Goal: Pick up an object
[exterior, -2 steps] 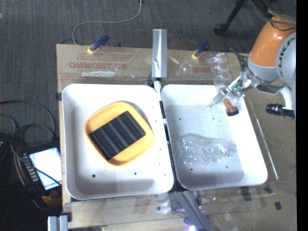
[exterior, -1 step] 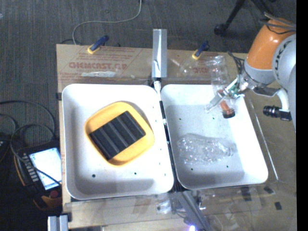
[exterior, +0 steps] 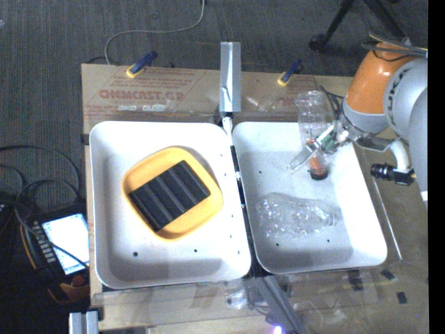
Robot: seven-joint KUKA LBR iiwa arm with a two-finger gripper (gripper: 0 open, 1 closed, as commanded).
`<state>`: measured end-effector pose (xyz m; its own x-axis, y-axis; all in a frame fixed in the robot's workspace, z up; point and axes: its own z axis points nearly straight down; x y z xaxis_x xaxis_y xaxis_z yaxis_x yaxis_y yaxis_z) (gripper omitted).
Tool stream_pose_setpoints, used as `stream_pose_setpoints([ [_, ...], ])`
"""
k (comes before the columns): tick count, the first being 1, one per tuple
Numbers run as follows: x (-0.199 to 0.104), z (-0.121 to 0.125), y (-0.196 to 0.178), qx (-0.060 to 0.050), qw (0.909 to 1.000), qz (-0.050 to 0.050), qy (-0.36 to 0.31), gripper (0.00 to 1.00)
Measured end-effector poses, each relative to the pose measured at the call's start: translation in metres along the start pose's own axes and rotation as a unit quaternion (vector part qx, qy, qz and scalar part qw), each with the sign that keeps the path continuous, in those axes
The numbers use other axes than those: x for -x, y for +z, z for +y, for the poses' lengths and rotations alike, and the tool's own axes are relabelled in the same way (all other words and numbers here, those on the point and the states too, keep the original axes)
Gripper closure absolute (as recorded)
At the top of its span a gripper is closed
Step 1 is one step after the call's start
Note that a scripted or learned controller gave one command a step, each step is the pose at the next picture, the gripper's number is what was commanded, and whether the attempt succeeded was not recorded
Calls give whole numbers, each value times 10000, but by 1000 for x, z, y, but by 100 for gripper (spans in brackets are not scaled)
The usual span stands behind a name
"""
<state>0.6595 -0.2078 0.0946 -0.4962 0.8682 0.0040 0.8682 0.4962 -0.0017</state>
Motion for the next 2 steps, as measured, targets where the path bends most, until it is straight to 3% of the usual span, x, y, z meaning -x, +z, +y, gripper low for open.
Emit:
stream_pose_setpoints([
  [1,-1,1,-9,4,10000,-2,-3,100],
  [2,-75,45,-87,13,9914,-26,-1305,100],
])
